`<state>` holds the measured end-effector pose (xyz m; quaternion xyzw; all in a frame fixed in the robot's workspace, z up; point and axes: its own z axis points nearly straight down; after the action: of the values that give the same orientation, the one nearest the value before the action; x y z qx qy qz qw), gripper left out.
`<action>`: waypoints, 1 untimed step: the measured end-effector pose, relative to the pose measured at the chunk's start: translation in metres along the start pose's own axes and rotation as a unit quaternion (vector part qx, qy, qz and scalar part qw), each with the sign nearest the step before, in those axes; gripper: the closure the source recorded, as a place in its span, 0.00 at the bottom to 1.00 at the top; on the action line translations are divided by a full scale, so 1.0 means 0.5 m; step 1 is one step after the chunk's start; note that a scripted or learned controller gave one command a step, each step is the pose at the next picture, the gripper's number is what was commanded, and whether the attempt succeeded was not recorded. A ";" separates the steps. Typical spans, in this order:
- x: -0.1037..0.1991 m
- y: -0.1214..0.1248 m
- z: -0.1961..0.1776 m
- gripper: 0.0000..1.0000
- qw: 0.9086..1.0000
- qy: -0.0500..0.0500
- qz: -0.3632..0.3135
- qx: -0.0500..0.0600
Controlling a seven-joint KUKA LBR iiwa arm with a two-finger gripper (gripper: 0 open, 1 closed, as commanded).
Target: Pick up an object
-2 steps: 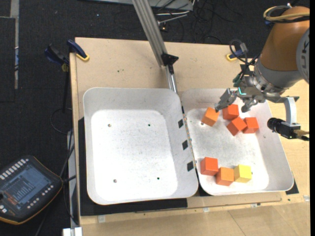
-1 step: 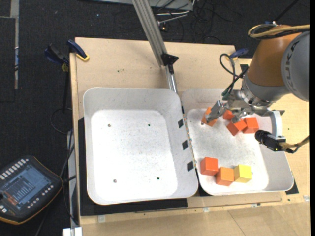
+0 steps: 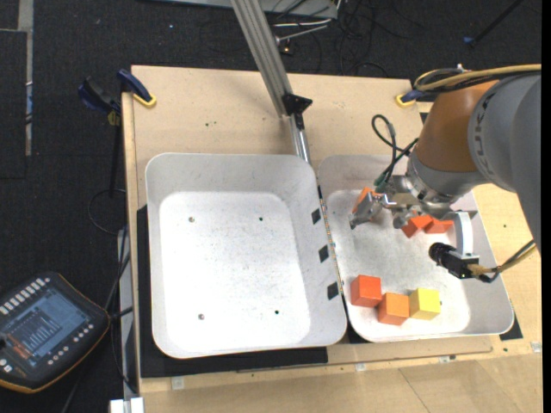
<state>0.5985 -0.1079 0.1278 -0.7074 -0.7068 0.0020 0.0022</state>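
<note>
We see three blocks in right bin (image 3: 486, 317), near edge: orange block (image 3: 367, 290), light orange block (image 3: 395, 307), yellow block (image 3: 426, 302). Gripper (image 3: 372, 206) hangs farther back; finger state we cannot tell. We judge blocks light, rigid; pinch flat opposite faces.

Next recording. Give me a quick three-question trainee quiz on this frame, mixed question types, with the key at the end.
1. True or false: the yellow block lies in the left bin.
2. Multiple choice: the arm's gripper hovers over which bin? A) left bin B) right bin C) neither
3. Fill in: three blocks sit in a row near the right bin's front edge: an orange-red block, an orange block, then a ____ one.

Key
1. False; it lies in the right bin.
2. B
3. yellow
</note>
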 end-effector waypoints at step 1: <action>0.001 -0.001 0.069 0.00 1.000 0.000 0.000 -0.001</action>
<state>0.5979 -0.1075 0.0932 -0.7073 -0.7070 0.0012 0.0011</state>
